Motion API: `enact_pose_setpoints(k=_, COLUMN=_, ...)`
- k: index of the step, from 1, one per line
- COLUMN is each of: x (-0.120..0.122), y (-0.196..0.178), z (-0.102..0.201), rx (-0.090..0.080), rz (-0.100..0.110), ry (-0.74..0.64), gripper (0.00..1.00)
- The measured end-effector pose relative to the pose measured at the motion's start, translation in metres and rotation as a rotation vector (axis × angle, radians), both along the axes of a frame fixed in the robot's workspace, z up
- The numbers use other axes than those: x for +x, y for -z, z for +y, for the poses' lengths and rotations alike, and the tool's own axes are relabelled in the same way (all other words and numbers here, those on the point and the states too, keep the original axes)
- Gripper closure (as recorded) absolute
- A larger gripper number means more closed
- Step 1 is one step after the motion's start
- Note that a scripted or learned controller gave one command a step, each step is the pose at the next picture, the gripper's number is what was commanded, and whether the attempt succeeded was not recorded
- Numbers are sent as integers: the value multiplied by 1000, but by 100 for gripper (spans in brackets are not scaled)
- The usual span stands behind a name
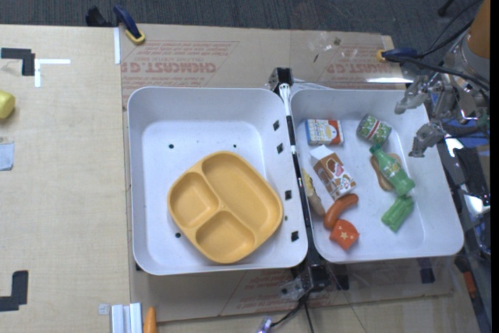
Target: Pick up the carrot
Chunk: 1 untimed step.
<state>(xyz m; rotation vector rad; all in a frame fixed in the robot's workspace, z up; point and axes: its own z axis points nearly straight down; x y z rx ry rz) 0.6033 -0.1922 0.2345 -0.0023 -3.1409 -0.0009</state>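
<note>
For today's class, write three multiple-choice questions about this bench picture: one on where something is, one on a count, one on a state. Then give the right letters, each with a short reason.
1. Where does the yellow plate lie?
A. in the left bin
B. in the right bin
C. on the cardboard

2. How many compartments does the plate have?
A. two
B. three
C. five

3. How does the gripper stand to the carrot?
A. clamped on it
B. lifting it over the left bin
C. apart from it, at the right bin's far right rim

Answers:
1 A, the plate rests on the left bin floor.
2 B, ridges split it into three wells.
3 C, the carrot lies on the right bin floor near the divider, nothing touching it.
</note>
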Motion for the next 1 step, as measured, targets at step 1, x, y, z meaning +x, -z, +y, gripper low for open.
enact_pose_setpoints(k=1, x=-40, y=121, z=52, rx=-1, rz=-4, ry=44, gripper=0)
